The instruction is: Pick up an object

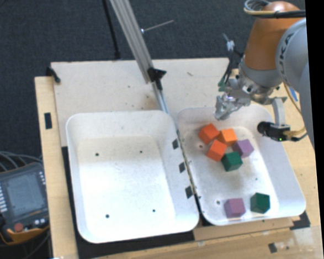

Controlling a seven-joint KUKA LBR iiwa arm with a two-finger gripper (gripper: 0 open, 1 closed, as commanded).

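Hovering above the far end of the right bin [286,167], the gripper [225,109] hangs over bare white floor, with the nearest orange block [209,133] just below and slightly left of it in the camera view. Whether its jaws stand apart or together cannot be made out from this slanted angle, and nothing is seen between them.

Candidates for the pick lie in a tight cluster just nearer the camera than the jaws: three orange blocks, the second [228,136] and third [217,149] touching one another, a purple block [243,147] to their right, and a green block [232,161] pressed against the third orange one. Such crowding probably leaves little room for a finger to slip down between neighbours, so a grasp there could nudge several pieces at once. A second purple block [234,207] and a second green block [260,202] sit well apart from the jaws at the near wall, each with free space around it.

Beside it the left bin [95,125] rests on a pale wooden bench [92,81] over dark carpet [22,36]. An aluminium post [136,39] rises behind the bins, and a handheld control pendant [18,200] lies at the far left.
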